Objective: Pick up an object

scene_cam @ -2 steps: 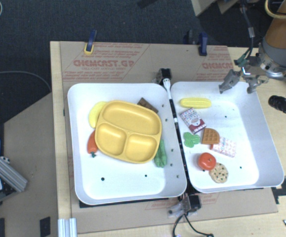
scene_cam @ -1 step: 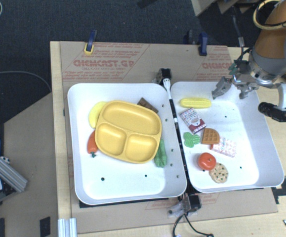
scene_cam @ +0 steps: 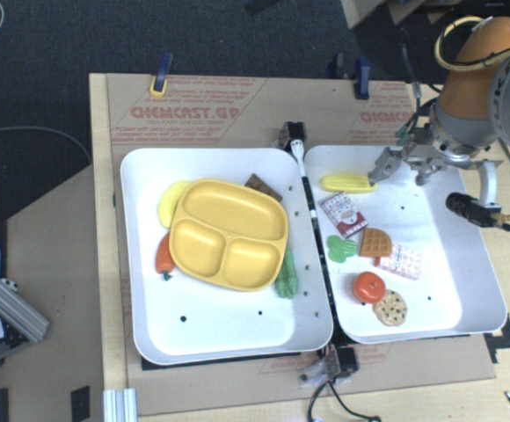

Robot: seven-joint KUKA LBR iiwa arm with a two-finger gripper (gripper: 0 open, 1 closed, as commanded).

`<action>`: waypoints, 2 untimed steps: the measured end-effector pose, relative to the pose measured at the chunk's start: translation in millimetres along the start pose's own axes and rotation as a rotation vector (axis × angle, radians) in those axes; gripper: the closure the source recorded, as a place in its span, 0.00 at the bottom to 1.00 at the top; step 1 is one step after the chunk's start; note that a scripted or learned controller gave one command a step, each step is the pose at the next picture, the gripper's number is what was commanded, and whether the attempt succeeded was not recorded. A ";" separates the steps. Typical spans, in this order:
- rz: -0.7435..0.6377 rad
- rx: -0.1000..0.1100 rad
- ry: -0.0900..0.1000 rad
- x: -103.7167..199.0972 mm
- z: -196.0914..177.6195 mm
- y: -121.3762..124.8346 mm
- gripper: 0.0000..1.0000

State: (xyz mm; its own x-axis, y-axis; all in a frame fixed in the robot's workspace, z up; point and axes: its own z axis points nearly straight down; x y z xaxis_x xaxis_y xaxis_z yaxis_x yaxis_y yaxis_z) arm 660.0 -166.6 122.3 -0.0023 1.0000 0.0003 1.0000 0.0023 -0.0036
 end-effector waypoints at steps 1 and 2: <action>0.000 -0.012 0.000 0.1 30.1 4.6 0.00; -0.001 -0.020 -0.005 -0.7 18.2 5.7 1.00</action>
State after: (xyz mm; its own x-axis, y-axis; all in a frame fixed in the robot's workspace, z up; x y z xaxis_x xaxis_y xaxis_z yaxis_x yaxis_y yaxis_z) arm 665.7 -167.4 104.1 -0.0032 1.0000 -0.0050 0.9999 0.0033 0.0165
